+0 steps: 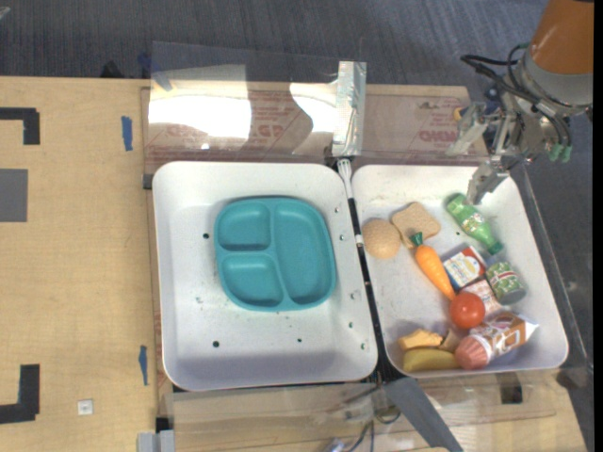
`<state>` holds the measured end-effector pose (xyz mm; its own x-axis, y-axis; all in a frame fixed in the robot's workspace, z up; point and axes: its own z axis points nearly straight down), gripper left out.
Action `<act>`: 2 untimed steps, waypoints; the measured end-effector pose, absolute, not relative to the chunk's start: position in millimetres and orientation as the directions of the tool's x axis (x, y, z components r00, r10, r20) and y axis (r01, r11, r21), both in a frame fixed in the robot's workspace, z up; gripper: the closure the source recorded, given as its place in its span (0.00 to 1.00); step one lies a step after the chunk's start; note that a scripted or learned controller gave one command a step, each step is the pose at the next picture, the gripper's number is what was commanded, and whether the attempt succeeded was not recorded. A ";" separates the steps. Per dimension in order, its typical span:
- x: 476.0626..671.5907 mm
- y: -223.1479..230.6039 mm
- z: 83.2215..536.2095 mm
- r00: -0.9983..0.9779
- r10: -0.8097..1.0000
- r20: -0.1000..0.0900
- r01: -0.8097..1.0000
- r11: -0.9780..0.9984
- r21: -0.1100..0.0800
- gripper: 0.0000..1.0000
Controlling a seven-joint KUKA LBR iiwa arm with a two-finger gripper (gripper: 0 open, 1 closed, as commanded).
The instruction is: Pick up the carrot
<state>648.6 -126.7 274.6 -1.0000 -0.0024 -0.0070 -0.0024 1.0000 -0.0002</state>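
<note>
Worktop: tan board, two white bins.
Your carrot (432,266) lies in the right bin (551,295); gripper (482,185) hovers at its far edge, finger state unreadable.

Two white bins side by side on a tan tabletop (75,252). In the left bin (179,347), a blue tray (276,252) with three parts. In the right bin (542,318): a bread roll (382,239) touching a slice of bread (415,220), a green bottle (470,219), a small carton (464,268), a green can (505,281), a red tomato (466,310), a banana (429,357), a pink packet (495,339).
</note>
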 end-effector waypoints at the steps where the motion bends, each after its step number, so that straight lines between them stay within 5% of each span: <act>1: 630.0 -91.5 149.3 -1.000 -0.001 0.007 -0.001 1.000 0.004 0.00; 2: 595.0 -115.4 100.0 -0.998 0.054 -0.015 0.054 0.999 0.000 0.00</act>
<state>595.0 -115.4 100.0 -0.9984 0.0543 -0.0148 0.0543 0.9985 0.0002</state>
